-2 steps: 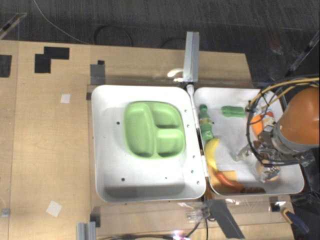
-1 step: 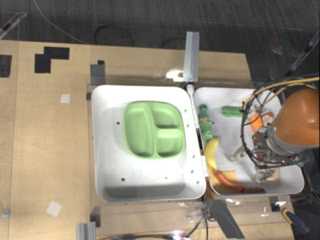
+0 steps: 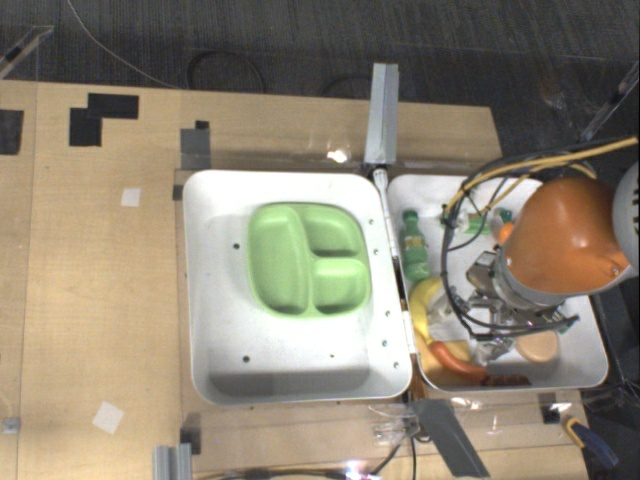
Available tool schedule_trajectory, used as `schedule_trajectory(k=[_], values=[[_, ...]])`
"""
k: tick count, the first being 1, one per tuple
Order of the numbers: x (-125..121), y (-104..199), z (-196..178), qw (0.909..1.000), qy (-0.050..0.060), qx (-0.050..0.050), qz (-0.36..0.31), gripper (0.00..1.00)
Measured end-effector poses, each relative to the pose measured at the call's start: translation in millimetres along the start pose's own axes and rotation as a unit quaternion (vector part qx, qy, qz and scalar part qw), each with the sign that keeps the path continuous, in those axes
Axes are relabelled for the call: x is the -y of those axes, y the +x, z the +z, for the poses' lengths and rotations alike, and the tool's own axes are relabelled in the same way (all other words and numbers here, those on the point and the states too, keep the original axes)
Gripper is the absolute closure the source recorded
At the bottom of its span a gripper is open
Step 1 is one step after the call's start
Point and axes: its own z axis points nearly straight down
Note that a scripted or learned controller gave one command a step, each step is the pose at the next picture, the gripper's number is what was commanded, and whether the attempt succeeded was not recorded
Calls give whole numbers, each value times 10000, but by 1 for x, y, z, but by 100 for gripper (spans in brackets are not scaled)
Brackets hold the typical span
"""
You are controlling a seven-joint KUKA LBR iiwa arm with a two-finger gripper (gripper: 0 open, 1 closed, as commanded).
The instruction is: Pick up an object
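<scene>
Surface (image 3: 90, 298) carries two white bins.
Left bin (image 3: 215, 368), well left of jaws: holds green divided tray (image 3: 305, 258), far from reach.
Right bin (image 3: 590, 363): arm (image 3: 560, 238) low over clutter, jaws (image 3: 497, 340) buried behind wrist and cables; opening cannot tell, nothing seen held.
Green bottle (image 3: 413, 243) up-left of jaws, banana (image 3: 425, 303) left, red-orange piece (image 3: 455, 360) just left-below, tan round piece (image 3: 538, 346) just right.
Risk: crowded items, jaws may close between them, nudge one aside, or catch two.

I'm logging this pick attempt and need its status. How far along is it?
Done: the arm has reached into the right bin, above the green bottle, banana and other toy food. In hand: nothing I can confirm; the wrist hides the hand, so no object shows between its fingers. Left: grasping and lifting an object. The green tray lies in the left bin.
</scene>
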Motion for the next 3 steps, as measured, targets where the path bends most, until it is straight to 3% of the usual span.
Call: schedule_trajectory(k=[1,2,3], values=[[37,41,-16,9952,-85,-30,-973,0],[16,-16,0,9924,-18,-32,-1227,0],[60,41,-17,9928,-78,-34,-1196,0]])
